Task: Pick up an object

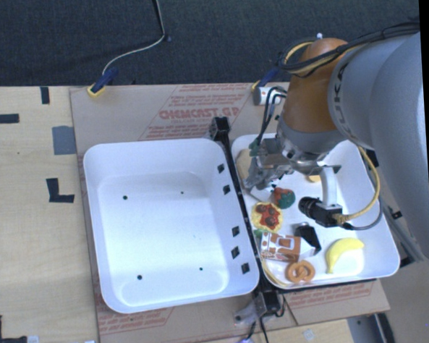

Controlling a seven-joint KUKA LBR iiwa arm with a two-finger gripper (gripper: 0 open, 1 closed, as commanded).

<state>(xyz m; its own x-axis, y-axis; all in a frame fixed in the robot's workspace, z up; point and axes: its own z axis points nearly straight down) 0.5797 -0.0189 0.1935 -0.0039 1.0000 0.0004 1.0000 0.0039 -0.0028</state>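
- Jaws (262, 173) low in the right bin (376, 269), open or clenched I cannot tell.
- Nothing visibly lifted (my reading: pick still to do).
- Red-green toy (282, 197) just beside them; banana (344, 254) well apart.

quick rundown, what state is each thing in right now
gripper: low in the right bin, nothing seen held
right bin: holds the toys
banana: lying flat, free
pretzel: lying flat, free
strawberry: beside the gripper, free
left bin: upright
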